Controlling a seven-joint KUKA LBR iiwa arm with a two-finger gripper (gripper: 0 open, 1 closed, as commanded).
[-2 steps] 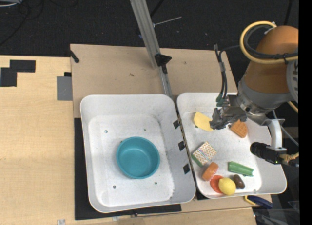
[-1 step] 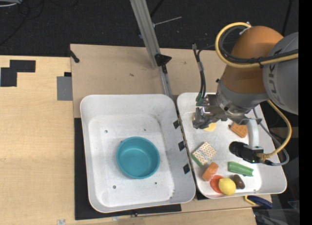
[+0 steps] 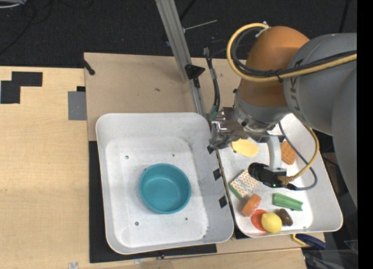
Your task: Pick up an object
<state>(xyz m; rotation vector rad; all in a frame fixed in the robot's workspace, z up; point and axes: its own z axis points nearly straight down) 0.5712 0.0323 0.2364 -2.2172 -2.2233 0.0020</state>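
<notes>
Arm's in from the right, gripper (image 3: pixel 220 131) low over the seam btwn the two bins, at the right bin's (image 3: pixel 326 218) upper-left corner. Can't tell how wide it's set or whether it's got anything. Yellow piece (image 3: pixel 245 147) lies just beside it. Checkered block (image 3: pixel 243 184), green piece (image 3: pixel 288 201), lemon (image 3: pixel 271 222) further down the same bin. Teal bowl (image 3: pixel 165 188) sits in the left bin (image 3: pixel 116 134).

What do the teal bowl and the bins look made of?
Teal bowl: probably moulded plastic, with uniform colour, a smooth matte surface and a soft sheen inside. Left bin and right bin: likely thin white plastic, formed with rounded corners and lips; the left one looks speckled or scuffed.
</notes>
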